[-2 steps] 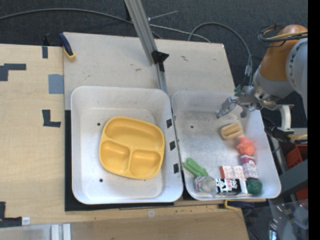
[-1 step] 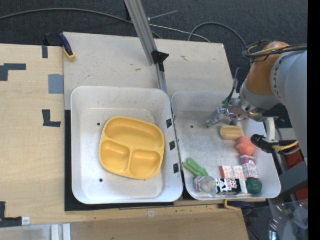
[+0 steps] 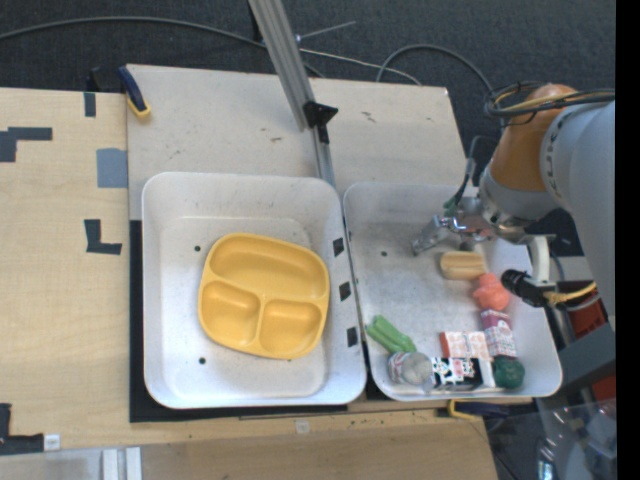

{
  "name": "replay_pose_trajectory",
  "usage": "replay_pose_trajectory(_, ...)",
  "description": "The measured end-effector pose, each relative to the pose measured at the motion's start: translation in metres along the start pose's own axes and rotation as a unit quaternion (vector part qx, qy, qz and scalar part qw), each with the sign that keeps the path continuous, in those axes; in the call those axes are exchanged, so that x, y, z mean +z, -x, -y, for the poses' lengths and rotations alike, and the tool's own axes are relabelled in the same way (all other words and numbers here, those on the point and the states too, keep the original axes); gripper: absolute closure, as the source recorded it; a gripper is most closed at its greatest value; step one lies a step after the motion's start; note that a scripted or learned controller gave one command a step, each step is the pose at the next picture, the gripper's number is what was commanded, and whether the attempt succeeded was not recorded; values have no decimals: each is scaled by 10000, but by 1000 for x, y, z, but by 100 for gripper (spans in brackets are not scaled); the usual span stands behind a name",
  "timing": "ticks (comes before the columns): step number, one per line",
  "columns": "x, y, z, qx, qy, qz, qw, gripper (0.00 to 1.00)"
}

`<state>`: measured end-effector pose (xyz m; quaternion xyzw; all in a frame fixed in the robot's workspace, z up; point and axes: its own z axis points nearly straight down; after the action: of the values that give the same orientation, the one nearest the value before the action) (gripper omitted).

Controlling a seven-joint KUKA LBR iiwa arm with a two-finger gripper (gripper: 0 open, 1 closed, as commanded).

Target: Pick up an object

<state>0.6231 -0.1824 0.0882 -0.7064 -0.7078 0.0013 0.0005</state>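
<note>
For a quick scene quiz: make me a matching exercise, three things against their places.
Things:
1. yellow plate
2. green ball
3. gripper

Places:
A. near right corner of the right bin
B. upper part of the right bin, beside the tan block
C. in the left bin

Pairs: 1-C, 2-A, 3-B

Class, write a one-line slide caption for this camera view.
Gripper hovers low in the right bin beside a tan block; a yellow divided plate fills the left bin.
</note>
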Motion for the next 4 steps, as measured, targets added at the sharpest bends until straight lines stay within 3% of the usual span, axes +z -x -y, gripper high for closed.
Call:
replay_pose_trajectory(1, -10, -1, 0, -10, -1, -1, 10000, 100)
replay_pose_trajectory(4, -166, 9, 7, 1, 41, 4, 10000, 100)
